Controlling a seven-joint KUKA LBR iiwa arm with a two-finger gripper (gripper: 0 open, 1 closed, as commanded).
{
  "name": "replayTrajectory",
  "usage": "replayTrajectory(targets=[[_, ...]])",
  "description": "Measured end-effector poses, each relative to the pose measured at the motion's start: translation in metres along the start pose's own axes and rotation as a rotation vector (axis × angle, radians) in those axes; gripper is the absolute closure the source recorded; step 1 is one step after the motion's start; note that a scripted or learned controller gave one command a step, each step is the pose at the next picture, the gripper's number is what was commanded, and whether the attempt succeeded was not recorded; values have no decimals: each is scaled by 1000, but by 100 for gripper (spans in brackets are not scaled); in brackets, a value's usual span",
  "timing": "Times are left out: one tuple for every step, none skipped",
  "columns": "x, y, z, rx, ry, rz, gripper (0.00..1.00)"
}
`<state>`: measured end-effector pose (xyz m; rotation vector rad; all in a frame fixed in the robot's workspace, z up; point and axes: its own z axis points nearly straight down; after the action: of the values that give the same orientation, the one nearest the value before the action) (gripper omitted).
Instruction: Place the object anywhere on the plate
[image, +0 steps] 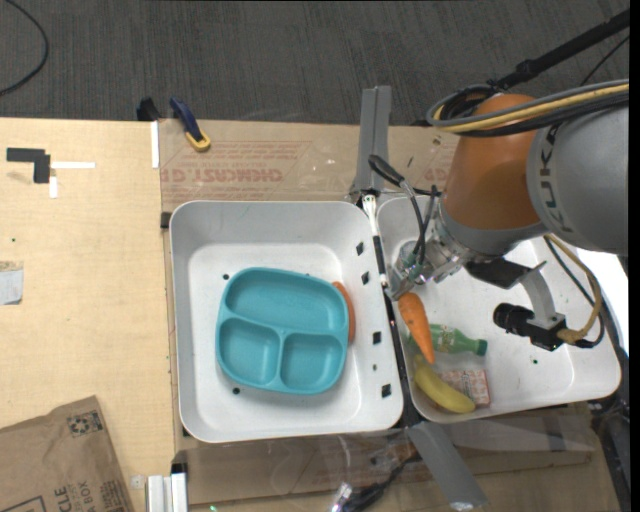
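A wooden bench (80, 300) bears two white bins (190, 330). The gripper (412, 275) hangs in the right one, its state unclear. Just below it lies the carrot (417, 325); the teal plate (283, 331) sits leftward.

End effector (412, 270) over the right bin (590, 372), carrot (417, 324) just below it, banana (442, 389) further below, plate (282, 331) in the left bin (190, 300) to its left

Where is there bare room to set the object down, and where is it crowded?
Free: all three compartments of the teal plate, and the white floor of the left bin around it. Crowded: the right bin's left side, where carrot, bottle, banana and packet cluster below the gripper.
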<state>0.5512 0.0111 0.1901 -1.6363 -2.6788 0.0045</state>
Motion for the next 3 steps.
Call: replayTrajectory(targets=[[61,40,0,-1,-1,-113,100],[60,40,0,-1,-1,-111,0],[145,59,97,-6,-1,-69,0]])
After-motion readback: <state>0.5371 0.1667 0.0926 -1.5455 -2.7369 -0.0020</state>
